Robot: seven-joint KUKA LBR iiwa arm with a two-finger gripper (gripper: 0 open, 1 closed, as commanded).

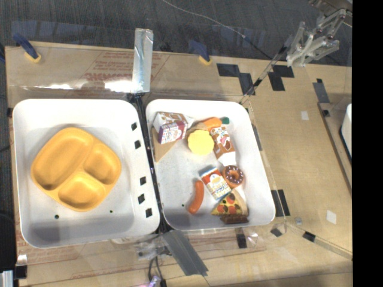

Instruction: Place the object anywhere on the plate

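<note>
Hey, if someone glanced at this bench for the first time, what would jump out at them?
First the big yellow three-compartment plate, alone in the left white bin. Next the cluster of colourful toy food in the right white bin: a round yellow piece, a red sausage, a pizza slice. The gripper hangs at the upper right, beyond both bins.

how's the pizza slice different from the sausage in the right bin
The pizza slice is a flat wedge, yellow with dark toppings; the sausage is a narrow orange-red rod. The pizza slice lies against the bin's near wall, and the sausage lies just to its left in the view. Both are toy foods lying flat.
</note>
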